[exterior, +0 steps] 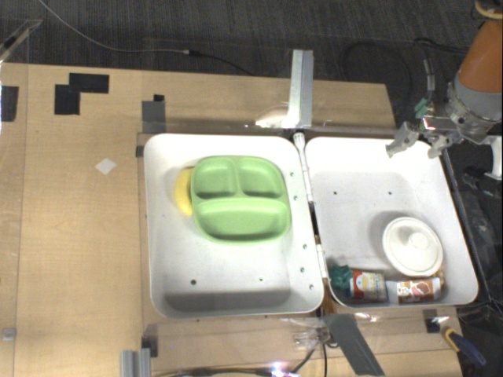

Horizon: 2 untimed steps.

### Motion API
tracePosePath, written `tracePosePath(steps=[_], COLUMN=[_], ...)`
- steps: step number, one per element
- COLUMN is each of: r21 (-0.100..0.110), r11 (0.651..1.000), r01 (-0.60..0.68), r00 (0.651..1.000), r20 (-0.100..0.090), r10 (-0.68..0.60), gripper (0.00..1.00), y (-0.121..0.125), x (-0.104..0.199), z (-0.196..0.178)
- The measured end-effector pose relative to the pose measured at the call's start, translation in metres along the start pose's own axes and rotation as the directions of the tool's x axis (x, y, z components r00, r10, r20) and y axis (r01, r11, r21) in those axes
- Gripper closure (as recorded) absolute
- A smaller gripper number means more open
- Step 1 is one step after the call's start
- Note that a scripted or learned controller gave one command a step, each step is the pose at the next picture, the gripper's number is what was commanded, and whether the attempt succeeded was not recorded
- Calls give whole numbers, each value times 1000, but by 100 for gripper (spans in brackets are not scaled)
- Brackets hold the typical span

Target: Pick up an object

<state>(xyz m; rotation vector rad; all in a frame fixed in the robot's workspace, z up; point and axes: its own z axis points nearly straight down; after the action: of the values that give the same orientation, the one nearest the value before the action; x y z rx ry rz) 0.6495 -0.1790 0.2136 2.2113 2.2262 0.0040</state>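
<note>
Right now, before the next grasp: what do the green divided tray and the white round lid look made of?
Green divided tray: likely moulded plastic, matte to satin; uniform colour, soft rounded compartment edges, no sharp glints.
White round lid: either ceramic or hard plastic, smooth and slightly glossy; concentric ridges with faint shading. The view cannot settle which.

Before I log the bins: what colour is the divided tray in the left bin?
Light green, clearest in the camera view.
</note>
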Motion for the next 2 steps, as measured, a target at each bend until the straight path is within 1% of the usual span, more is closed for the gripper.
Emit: tracePosePath(steps=[1, 2], r21=[-1, -1], r11=[997, 997], r01=[81, 81], r00=[997, 997], r20=[1, 1], r10=[-81, -81], gripper=[0, 0], y=[-34, -34], x=[-26, -26], z=[33, 33])
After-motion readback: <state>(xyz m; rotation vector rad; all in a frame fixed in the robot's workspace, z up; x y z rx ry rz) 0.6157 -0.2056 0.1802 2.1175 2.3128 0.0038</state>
